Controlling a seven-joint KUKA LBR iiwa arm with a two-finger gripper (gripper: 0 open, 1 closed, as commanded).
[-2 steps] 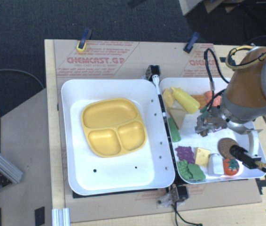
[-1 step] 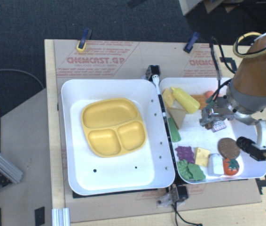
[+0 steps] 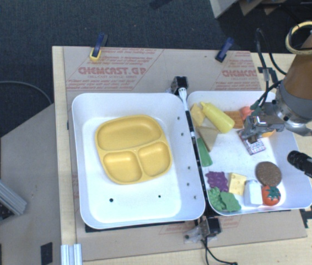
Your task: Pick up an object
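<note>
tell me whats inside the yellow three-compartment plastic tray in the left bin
Nothing visible: all three compartments of the yellow three-compartment plastic tray show bare plastic. The tray covers the floor of the left white bin beneath it, so anything under it can't be seen.

Red print reading "CHEMCAST GP" stands on the brown protective sheet (image 3: 145, 65) covering the bench — clearest at 11 o'clock above the left bin (image 3: 84, 148), repeated fainter toward 1 o'clock. Smaller lines beside it — too small to read.
</note>
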